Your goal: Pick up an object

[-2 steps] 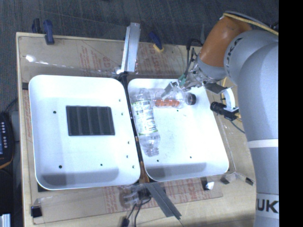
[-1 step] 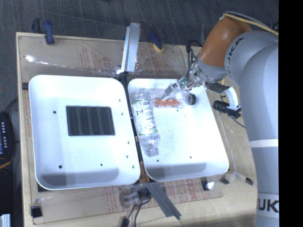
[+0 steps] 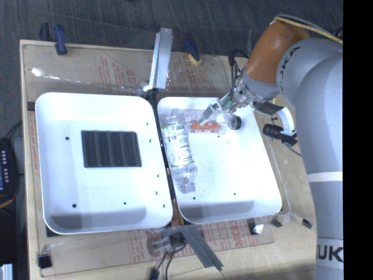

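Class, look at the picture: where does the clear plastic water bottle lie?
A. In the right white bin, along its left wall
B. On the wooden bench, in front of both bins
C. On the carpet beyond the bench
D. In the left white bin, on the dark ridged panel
A: the clear plastic water bottle lies lengthwise inside the right white bin, close against its left wall, while the dark ridged panel sits alone in the left white bin.
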Controlling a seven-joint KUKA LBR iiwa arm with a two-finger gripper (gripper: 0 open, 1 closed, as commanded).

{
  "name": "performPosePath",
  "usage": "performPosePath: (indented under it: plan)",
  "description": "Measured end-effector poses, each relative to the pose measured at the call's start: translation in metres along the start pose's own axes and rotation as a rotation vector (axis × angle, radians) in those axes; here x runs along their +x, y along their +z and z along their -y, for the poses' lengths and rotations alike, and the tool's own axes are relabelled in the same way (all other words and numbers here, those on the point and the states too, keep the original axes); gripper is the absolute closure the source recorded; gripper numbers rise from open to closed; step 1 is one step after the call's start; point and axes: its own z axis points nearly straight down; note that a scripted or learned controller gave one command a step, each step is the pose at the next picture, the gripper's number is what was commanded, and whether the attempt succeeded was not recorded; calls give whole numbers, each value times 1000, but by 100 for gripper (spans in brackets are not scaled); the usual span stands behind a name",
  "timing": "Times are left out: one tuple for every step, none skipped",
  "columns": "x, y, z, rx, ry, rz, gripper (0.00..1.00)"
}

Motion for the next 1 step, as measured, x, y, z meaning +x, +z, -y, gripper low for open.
performPosePath:
  plan:
    - [-1,3,-1,1,-93,0,0]
